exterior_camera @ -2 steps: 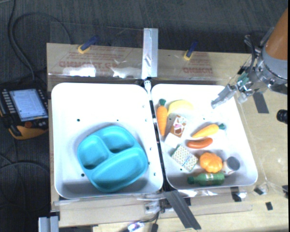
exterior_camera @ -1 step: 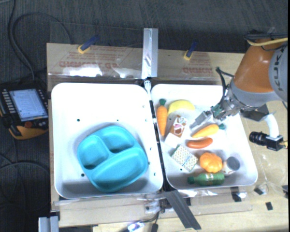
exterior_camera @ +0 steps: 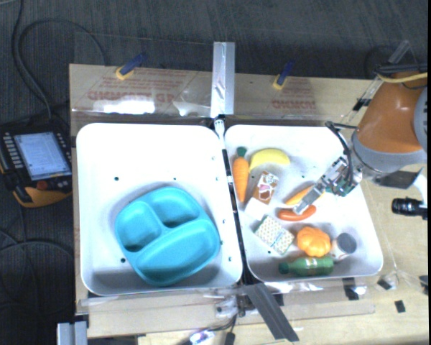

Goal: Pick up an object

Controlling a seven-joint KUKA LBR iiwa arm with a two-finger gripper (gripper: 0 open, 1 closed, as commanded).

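The right bin (exterior_camera: 359, 214) holds several toy foods: a carrot (exterior_camera: 241, 179), a yellow banana (exterior_camera: 270, 157), a small red and white box (exterior_camera: 266, 187), an orange and red pepper-like piece (exterior_camera: 297, 211), a checkered packet (exterior_camera: 273, 234), an orange fruit (exterior_camera: 314, 241), a green bottle (exterior_camera: 307, 266) and a grey cup (exterior_camera: 345, 244). My gripper (exterior_camera: 307, 198) reaches in from the right and slants down to the left. Its tip lies over the upper end of the pepper-like piece. Whether it touches that piece is unclear.
A blue divided plate (exterior_camera: 167, 232) lies in the left bin (exterior_camera: 100, 164). A metal post (exterior_camera: 223, 77) stands behind the wall between the bins. A handheld control pad (exterior_camera: 34, 160) sits left of the bench.
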